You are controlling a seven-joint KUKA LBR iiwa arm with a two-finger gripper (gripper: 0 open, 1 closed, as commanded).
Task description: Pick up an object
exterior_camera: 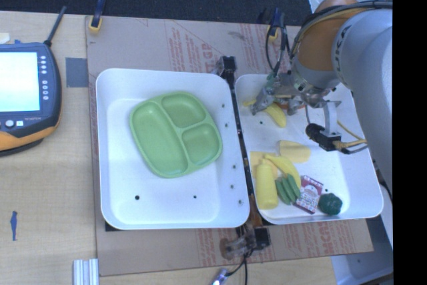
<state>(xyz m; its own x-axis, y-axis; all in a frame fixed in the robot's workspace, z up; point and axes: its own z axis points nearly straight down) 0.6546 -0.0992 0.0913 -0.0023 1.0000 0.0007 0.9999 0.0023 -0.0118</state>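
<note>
Just beneath the hand (283, 98) lies a banana (275, 115).

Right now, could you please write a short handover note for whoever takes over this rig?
Pincer: low at the far end of the right bin, over a yellow piece; whether it grips is unclear.
Right bin also holds yellow items, a green bundle, a red packet and a dark green item at its near end.
Left bin holds a green divided plate.
Done: no lift confirmed.
Left: secure and lift one object.
</note>
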